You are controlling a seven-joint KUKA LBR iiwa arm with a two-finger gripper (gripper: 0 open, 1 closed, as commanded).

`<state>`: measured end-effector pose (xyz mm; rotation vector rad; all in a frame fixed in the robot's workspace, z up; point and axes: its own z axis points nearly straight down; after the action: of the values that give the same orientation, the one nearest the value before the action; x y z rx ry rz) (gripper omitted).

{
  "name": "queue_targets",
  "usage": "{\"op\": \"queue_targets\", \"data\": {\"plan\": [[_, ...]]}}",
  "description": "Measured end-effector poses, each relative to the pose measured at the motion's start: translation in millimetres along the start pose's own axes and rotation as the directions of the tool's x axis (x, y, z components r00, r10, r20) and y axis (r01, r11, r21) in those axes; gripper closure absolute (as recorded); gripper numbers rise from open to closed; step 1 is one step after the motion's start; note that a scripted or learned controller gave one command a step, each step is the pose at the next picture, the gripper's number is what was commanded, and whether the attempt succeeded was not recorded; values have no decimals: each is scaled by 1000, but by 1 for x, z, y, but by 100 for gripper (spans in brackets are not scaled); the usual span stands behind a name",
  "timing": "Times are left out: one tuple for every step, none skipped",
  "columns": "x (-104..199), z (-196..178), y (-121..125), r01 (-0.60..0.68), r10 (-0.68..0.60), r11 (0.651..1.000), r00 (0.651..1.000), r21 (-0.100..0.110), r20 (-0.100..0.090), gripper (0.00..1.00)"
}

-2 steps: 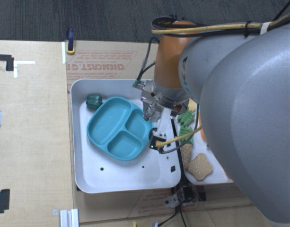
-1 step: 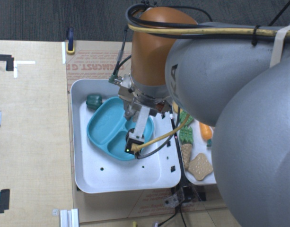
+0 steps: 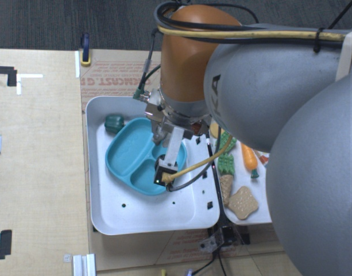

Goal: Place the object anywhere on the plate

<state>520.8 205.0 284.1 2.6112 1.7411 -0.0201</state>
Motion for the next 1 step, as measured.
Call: {"op": "queue_targets", "data": {"plan": [[39,24,34,49,-49,999,999,-3,-6,100]]}}
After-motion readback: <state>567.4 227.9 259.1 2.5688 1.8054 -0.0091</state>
